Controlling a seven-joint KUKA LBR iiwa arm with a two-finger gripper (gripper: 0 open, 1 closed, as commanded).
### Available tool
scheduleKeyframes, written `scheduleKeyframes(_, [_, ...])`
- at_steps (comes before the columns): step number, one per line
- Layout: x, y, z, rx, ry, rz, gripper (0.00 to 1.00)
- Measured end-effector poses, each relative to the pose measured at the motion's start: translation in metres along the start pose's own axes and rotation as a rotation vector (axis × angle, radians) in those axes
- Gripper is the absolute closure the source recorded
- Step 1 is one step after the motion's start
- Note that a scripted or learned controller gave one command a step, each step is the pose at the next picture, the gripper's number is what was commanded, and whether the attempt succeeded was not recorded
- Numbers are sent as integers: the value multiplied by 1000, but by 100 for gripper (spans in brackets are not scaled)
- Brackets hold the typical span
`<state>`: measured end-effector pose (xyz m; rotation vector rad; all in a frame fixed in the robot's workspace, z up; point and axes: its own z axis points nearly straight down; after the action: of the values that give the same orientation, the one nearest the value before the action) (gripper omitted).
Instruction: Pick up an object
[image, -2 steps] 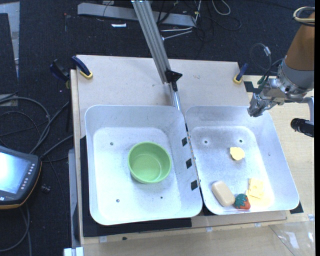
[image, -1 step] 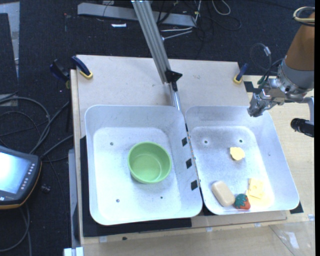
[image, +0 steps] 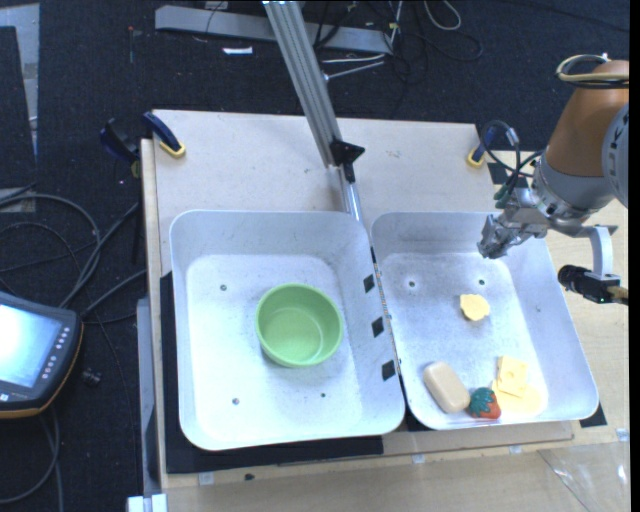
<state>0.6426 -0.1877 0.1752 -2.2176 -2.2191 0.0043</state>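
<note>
Objects to pick: four small things in the right bin (image: 560, 330), none between the gripper fingers.
Gripper (image: 493, 245): over the upper part of the right bin, near its 1 o'clock corner; state of the jaws impossible to tell, too small and dark.
Yellow lump (image: 475, 307): nearest to the gripper, at about 6 o'clock from it, alone in the middle of the bin floor, well apart from the other pieces.
Pale yellow slices (image: 516, 385): at about 5 o'clock in the bin, near the lower right wall.
Red and green piece (image: 485, 403): just beside the slices, on their 8 o'clock side, seems touching them.
Beige oblong block (image: 446, 387): at 6 o'clock in the bin, lying at a slant, just beside the red and green piece.
Arm (image: 588, 140): grey with orange band, entering from 3 o'clock.
Left bin (image: 200, 250): touching the right bin along the middle edge.
Green bowl (image: 299, 325): upright, about the centre of the left bin.
Bench (image: 250, 160): pale board under both bins.
</note>
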Motion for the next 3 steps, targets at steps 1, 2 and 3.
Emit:
scheduleKeyframes(1, [0,-8,60,0,0,0,0])
scheduleKeyframes(2, [1,-8,81,-3,-1,0,0])
scheduleKeyframes(3, [1,-8,70,-5,-2,0,100])
